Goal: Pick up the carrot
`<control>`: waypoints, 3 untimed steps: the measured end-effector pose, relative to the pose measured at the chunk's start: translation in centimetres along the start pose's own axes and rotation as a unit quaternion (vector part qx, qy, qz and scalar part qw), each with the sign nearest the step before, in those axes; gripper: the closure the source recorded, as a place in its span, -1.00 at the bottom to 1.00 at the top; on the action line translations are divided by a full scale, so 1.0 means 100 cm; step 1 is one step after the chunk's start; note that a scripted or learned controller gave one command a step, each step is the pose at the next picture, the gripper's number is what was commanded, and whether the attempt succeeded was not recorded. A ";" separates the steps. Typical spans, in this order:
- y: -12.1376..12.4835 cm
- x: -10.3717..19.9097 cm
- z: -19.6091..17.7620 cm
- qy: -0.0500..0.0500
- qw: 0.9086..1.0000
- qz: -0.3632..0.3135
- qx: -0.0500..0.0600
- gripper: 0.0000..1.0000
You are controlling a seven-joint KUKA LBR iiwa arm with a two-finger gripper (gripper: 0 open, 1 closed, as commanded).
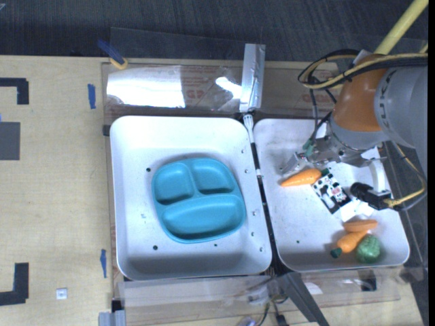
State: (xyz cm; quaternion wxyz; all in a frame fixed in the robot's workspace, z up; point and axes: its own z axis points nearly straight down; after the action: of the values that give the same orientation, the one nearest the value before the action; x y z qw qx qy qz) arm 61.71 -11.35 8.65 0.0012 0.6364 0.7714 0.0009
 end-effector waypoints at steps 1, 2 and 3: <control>-0.042 0.021 -0.001 0.001 0.988 0.156 -0.001 -1.00; -0.067 0.032 -0.002 0.000 0.999 0.032 -0.002 -1.00; -0.091 0.030 -0.002 0.001 0.986 0.168 -0.002 -1.00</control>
State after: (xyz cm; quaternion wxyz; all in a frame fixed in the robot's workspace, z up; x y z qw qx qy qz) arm 52.20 -10.12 8.78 0.0018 0.7572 0.6532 0.0030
